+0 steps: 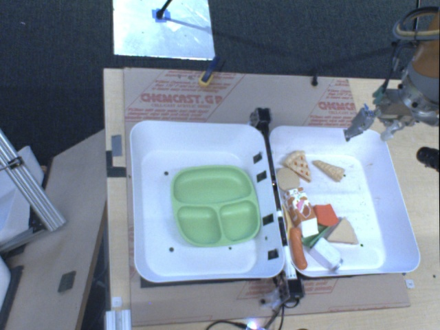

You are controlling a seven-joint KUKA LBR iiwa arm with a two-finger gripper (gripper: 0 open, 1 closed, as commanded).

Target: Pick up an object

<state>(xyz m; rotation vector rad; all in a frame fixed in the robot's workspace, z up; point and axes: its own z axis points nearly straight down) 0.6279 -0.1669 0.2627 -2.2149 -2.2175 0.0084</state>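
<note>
Hovering over the far right corner of the right bin (385, 184), the hand (372, 124) hangs with its two fingers (358, 125) spread apart and nothing between them. Poised just above the bin's back rim, well apart from the toys below. Grey arm (419, 74) entering from the right edge of the camera view.

Lying in the right bin, crowded toward its left wall: a pizza slice (298, 164) near the back, a tan wedge (329, 170) just beside it to the right, a round tan disc (287, 179) under the slice. Farther forward, a tight cluster (pieces touching or overlapping): a red and white patterned piece (299, 203), an orange-red block (326, 214), a tan triangle (344, 232), a green piece (318, 236), a white block (324, 253), and an orange carrot-like stick (297, 247) pressed along the left wall. Right half of that bin's floor bare, giving open room between the cluster and the right rim; likewise a bare strip along the back rim behind the tan wedge.

Sitting in the left bin (151, 150), a green divided plate (212, 205), roughly centred, with bare white floor all round it, widest toward the back and left rims.

Resting under both bins, a brown printed board (179, 95) on the surface, its far edge showing beyond the rims.
</note>
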